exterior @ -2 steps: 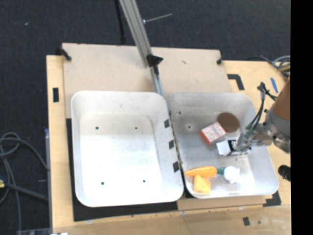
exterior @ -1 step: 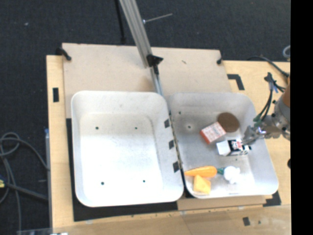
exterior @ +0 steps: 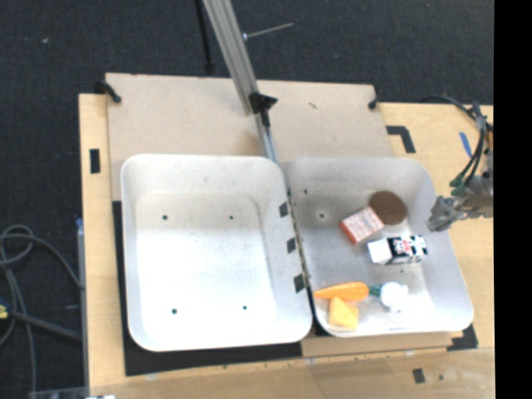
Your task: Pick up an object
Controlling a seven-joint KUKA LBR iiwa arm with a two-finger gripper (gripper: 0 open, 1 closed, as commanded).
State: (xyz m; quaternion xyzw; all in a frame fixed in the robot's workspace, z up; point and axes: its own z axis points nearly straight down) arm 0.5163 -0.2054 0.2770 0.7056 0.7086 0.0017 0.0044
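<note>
While the gripper (exterior: 442,214) sits at the right bin's (exterior: 332,181) right rim, we cannot tell its jaw state. Objects cluster there; the carton (exterior: 399,248) lies nearest. Crowding risks a glancing, failed grasp.

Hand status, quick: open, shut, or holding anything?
Hand: cannot be told from this view. It sits at the right bin's right rim, away from the objects, with nothing visibly in it.

Nothing legible here: the small pink box (exterior: 362,224) carries a pale label and the black-and-white carton (exterior: 398,248) shows markings, perhaps print, but both are too blurred to read.
</note>
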